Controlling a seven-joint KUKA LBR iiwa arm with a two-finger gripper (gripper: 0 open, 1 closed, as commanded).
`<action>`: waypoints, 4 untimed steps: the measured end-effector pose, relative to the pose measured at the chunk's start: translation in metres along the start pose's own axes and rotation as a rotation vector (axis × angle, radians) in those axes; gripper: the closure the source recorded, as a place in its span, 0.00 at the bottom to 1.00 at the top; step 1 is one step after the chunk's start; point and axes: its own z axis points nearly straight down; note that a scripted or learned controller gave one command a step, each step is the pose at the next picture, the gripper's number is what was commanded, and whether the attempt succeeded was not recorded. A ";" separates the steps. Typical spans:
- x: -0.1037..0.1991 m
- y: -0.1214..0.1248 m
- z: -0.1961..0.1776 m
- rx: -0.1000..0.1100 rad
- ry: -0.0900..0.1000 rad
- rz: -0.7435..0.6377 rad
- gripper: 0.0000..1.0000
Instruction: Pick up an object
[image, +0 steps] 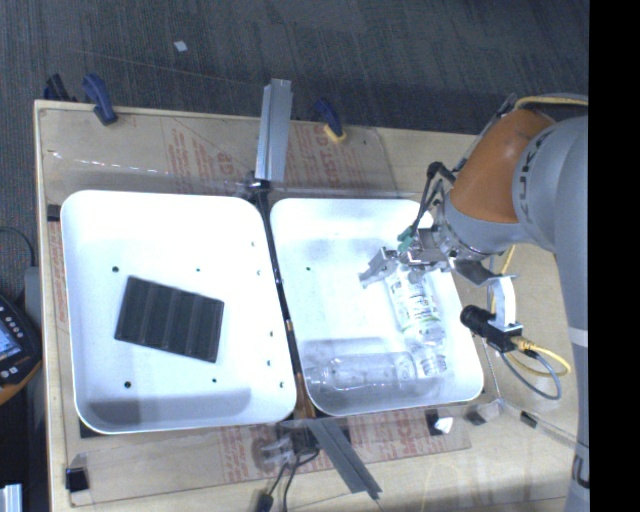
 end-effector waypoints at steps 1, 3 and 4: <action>0.000 0.000 0.000 0.000 0.000 0.000 0.00; 0.000 0.001 -0.010 0.000 0.000 -0.003 1.00; 0.000 0.001 -0.010 0.000 0.000 -0.003 0.00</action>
